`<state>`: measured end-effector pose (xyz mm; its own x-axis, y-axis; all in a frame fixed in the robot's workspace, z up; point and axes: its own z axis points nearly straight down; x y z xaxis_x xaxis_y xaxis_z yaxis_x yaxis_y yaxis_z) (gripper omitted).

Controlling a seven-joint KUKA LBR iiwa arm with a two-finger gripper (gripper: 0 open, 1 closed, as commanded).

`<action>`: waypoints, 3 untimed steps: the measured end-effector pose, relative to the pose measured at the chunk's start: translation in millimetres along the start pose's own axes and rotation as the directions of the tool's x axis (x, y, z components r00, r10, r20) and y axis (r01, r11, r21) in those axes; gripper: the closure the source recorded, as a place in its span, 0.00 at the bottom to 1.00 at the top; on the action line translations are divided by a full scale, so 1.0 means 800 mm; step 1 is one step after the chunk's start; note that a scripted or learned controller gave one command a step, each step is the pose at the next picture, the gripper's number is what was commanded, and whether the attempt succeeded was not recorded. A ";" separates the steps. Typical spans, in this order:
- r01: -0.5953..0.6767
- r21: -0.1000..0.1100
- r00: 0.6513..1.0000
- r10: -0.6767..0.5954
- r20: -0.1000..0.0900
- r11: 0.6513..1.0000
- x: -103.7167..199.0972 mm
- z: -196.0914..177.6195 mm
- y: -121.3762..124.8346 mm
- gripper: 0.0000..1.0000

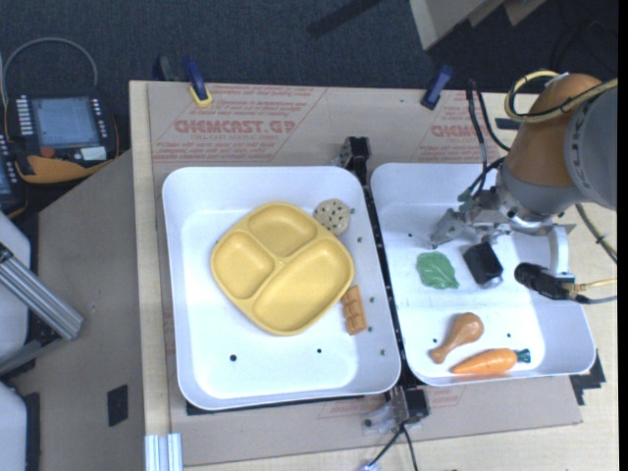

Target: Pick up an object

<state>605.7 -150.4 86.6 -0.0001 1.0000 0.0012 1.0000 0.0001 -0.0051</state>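
Gripper (453,229) over the right-hand bin (564,334) (green leafy piece (437,270) just beside).

- We see dark blue carpet (275,18) on the floor beyond the bench.
- We note brown cardboard (285,126) with red print covering the benchtop, with blue clamps (199,84) at its far edge.
- We find a teach pendant (61,130) at the left, with an aluminium rail (34,292) below it.

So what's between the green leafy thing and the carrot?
A chicken drumstick lies between the green leafy thing and the carrot, as the camera view shows.
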 end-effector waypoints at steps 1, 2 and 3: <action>0.000 -0.005 1.000 0.000 0.001 1.000 0.000 -0.016 0.001 1.00; 0.001 -0.009 1.000 -0.001 0.003 1.000 0.002 -0.095 0.001 1.00; 0.001 -0.008 1.000 -0.001 0.002 1.000 0.011 -0.149 0.002 1.00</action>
<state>607.7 -142.2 205.5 -0.0013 1.0000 -0.0012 1.0000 0.0013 0.0029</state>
